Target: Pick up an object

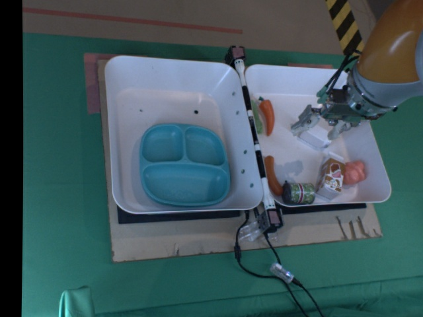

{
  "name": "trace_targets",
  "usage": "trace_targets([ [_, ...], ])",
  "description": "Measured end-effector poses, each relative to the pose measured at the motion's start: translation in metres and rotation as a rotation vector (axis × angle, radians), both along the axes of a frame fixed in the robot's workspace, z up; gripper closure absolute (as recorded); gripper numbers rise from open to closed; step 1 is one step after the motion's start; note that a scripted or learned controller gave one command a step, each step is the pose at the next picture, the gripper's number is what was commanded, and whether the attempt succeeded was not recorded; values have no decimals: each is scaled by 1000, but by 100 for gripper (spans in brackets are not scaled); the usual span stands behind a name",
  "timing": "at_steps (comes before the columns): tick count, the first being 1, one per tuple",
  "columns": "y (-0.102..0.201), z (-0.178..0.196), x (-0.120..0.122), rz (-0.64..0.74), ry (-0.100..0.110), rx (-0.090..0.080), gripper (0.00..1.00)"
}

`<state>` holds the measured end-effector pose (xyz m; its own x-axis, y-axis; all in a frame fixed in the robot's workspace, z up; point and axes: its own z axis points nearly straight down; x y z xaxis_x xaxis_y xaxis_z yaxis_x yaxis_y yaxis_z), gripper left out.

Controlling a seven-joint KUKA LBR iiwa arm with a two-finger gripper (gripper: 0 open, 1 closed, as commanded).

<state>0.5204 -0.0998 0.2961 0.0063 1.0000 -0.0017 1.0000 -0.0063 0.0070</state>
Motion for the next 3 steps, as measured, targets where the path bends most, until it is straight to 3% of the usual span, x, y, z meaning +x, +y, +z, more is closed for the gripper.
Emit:
trace_targets([
  [1, -71, -66, 44, -2, -1, -5, 0],
  [2, -79, -108, 0, 0, -16, -8, 0],
  [3, -86, -108, -21, 1, -17, -9, 0],
])
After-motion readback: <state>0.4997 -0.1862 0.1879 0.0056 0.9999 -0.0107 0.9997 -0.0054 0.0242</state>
